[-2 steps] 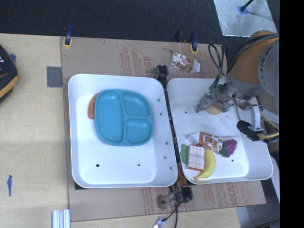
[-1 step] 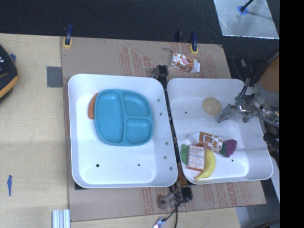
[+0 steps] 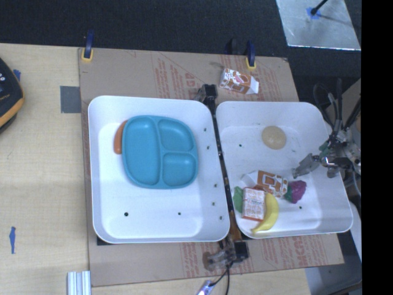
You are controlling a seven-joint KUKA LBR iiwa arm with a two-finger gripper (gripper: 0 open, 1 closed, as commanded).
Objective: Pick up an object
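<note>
Bench: pale wood top with a brown cardboard sheet (image 3: pixel 184 66) clamped over it; dark floor beyond. Two white bins side by side. Left bin (image 3: pixel 104 214) holds a blue divided plate (image 3: pixel 161 151) with an orange item (image 3: pixel 117 138) tucked under its left edge. Right bin (image 3: pixel 331 217) holds a tan round disc (image 3: pixel 274 136), a banana (image 3: pixel 268 216), a small carton (image 3: pixel 253 203) overlapping the banana, an orange-white packet (image 3: pixel 272 182) and a purple object (image 3: pixel 296 190). Another packet (image 3: pixel 239 82) lies on the cardboard behind the bins. Gripper (image 3: pixel 310 163) sits low at the right bin's right side, just above the purple object, nothing between the fingers; open or closed: cannot tell.
</note>
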